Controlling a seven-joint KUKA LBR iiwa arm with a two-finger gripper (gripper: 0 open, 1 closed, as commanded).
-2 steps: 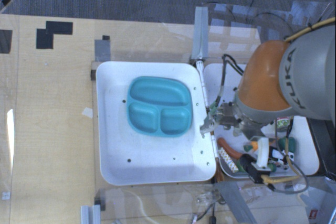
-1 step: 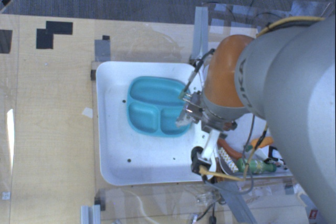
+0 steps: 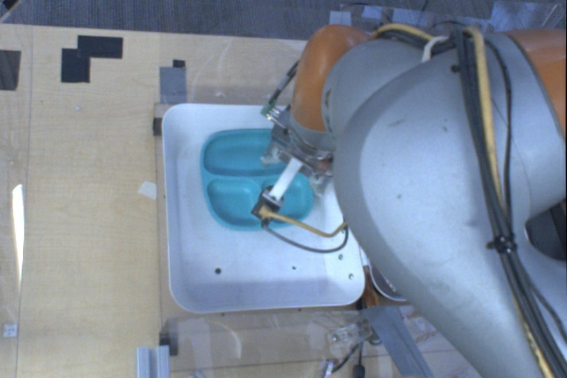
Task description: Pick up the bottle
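Note:
My gripper [image 3: 283,157] hangs low over the right end of a blue two-compartment dish [image 3: 232,177], which lies in the upper half of the left white bin [image 3: 230,283]. The wrist above it is orange, and the arm's big grey body covers the right bin and hides what lies there. A small dark, round-edged thing [image 3: 383,286] peeks out beneath the arm just right of the left bin's near corner; I cannot tell what it is.
The left bin's near half is bare white floor. Pale wooden bench [image 3: 80,217] spreads to the left, with black tape marks [image 3: 89,56] at the back. Clear brackets [image 3: 354,341] sit along the front edge.

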